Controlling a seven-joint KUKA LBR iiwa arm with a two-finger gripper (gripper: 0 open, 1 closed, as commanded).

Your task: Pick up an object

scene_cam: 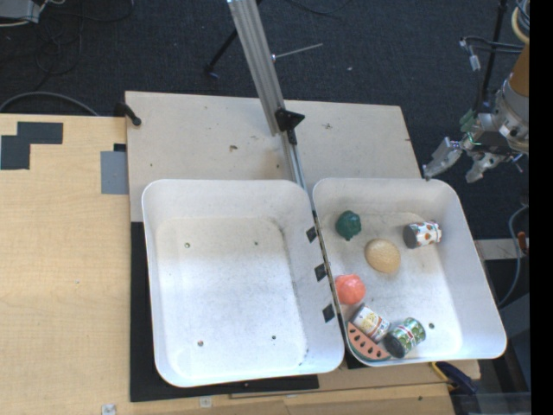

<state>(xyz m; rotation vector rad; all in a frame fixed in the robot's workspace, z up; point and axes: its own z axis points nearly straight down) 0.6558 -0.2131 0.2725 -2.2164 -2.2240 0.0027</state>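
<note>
1. Camera view looks down on a counter (216, 132) that bears two shallow white bins side by side: the left bin (173, 201) and the right bin (462, 232).
2. At the far right, the gripper (462, 164) hangs just beyond the right bin's far right corner, with its two fingers spread apart and nothing between them.
3. In the right bin, a dark green object (348, 224) lies near the far left part, close to the wall shared with the left bin.
4. A small can (422, 233) lies on its side to the right of the green object.
5. A tan rounded object (383, 255) sits between them, a little nearer.
6. An orange-red ball (350, 289) rests against the left wall.
7. Near the front edge, a small labelled jar (370, 322), a green can (404, 335) and a watermelon slice (367, 347) lie close together.
8. A slanted metal rail (263, 63) rises from the counter behind the bins.
</note>
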